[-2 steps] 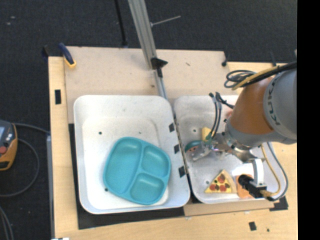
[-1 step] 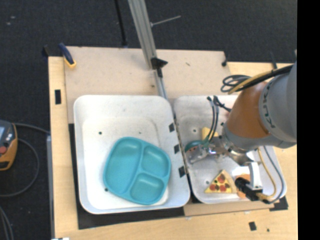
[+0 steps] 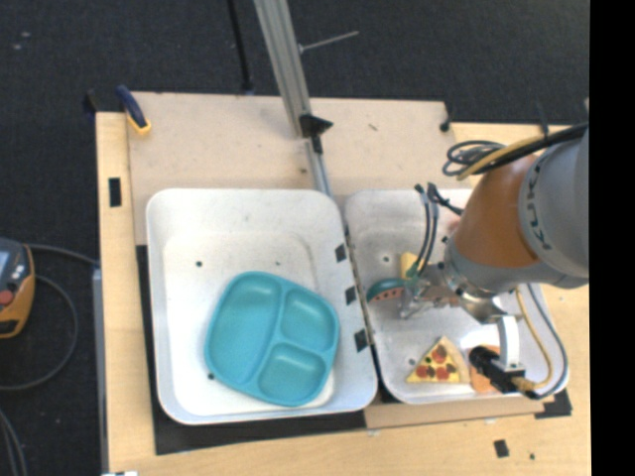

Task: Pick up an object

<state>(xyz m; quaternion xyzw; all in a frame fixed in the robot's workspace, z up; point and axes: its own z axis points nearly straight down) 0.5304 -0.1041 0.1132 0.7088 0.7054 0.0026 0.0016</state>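
hovering low in the right bin [image 3: 369,211], the gripper [image 3: 409,303] hangs from a grey arm that reaches in from the right, orange band above the wrist. whether its tips are spread or pressed together cannot be told. just left of the tips lies a small teal object [image 3: 385,290], seemingly touching them, its long axis running left to right. a yellow piece [image 3: 408,263] sits just beyond, on the far side. a pizza slice toy [image 3: 436,363] lies nearer, apart from the tips. a teal divided plate [image 3: 271,337] rests in the left bin [image 3: 169,216].
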